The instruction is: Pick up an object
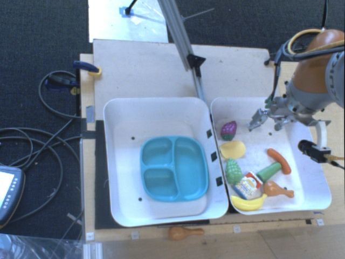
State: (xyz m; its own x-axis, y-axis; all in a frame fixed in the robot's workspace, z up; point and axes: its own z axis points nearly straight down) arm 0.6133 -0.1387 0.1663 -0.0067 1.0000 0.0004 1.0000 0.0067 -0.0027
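Over right bin (318, 196): hand (257, 121) hovering, finger state unclear; carton (248, 187) print unreadable.

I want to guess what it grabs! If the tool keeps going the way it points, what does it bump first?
Probably the purple grapes. The tool points left and down toward them, though its height above the right bin is unclear.

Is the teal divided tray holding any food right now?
Empty: the teal divided tray in the left bin shows bare compartments.
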